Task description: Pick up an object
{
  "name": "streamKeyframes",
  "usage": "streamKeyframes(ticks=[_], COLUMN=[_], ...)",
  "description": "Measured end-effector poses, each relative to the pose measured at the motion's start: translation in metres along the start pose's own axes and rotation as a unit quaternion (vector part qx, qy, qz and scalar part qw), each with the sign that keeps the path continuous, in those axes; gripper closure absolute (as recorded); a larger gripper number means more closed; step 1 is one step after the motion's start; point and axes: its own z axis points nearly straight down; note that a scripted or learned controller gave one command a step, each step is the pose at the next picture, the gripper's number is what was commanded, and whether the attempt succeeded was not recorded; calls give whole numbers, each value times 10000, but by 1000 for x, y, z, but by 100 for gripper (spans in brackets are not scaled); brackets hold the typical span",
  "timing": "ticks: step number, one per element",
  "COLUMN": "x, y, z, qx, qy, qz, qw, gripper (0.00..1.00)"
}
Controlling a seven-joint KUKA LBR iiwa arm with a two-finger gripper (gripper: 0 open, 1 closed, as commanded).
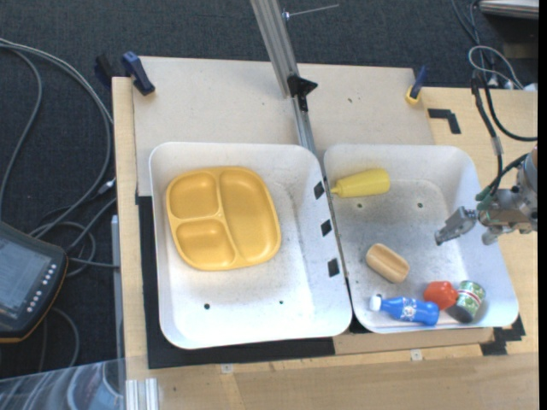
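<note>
The grey two-finger gripper (466, 225) hovered at the right white bin (427, 165)'s right edge, jaws apart, holding nothing: approach step. The tan oval bread-roll toy (387, 262) lay left; next, descend over it.

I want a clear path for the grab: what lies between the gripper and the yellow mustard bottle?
In the camera view, only bare speckled floor of the right bin separates the gripper from the yellow mustard bottle. The bread roll sits below that line.
</note>
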Motion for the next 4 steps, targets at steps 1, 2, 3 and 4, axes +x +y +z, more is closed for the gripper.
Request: streamKeyframes(ticks=[1,2,3,4], x=[0,-4,7,7], y=[0,-8,-8,-7], z=[0,59,109,143], qx=[-4,32,29,-4], qy=[-3,7,11,0], qz=[1,10,2,10], qw=[10000,10000,10000,10000], gripper=[0,0,0,0])
